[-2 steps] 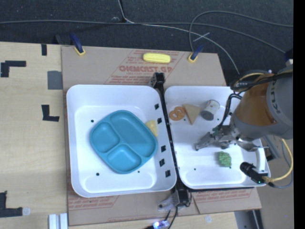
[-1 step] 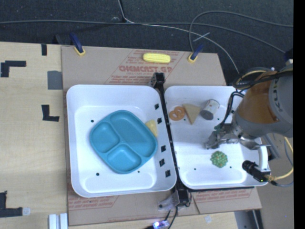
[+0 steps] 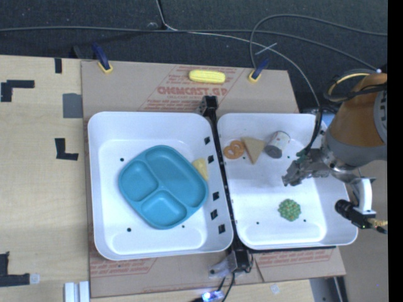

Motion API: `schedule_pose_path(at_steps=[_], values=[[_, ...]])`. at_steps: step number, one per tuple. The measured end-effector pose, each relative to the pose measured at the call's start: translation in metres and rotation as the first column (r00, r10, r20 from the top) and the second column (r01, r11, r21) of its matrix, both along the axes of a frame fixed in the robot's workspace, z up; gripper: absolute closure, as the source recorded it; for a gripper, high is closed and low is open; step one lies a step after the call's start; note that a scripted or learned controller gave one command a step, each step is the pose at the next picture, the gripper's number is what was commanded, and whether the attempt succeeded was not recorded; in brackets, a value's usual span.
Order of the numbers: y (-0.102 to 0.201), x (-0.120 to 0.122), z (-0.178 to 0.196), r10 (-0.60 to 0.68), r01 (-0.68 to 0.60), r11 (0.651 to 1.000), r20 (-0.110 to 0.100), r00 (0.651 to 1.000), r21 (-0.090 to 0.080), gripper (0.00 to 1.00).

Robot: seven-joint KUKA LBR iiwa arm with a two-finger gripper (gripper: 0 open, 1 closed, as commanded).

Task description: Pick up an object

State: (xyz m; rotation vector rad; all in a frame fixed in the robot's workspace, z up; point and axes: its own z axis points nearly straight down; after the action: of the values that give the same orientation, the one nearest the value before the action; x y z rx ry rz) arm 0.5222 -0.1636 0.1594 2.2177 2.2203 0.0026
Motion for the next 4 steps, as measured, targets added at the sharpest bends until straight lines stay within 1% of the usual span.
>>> schedule_pose_path(at_steps=[1, 2, 3, 4], values=[[0.004, 0.004, 0.062, 0.001, -0.001, 1.000, 0.001, 1.000, 0.000, 1.00], [0.004, 0.005, 0.086, 0.000, 0.000, 1.000, -0.003, 1.000, 0.001, 1.00], [0.053, 0.012, 0.072, 0.003, -0.003, 1.000, -0.005, 1.000, 0.001, 1.00], [0.096, 0.022, 0.071, 0.003, -0.003, 1.000, -0.005, 1.000, 0.001, 1.00]])
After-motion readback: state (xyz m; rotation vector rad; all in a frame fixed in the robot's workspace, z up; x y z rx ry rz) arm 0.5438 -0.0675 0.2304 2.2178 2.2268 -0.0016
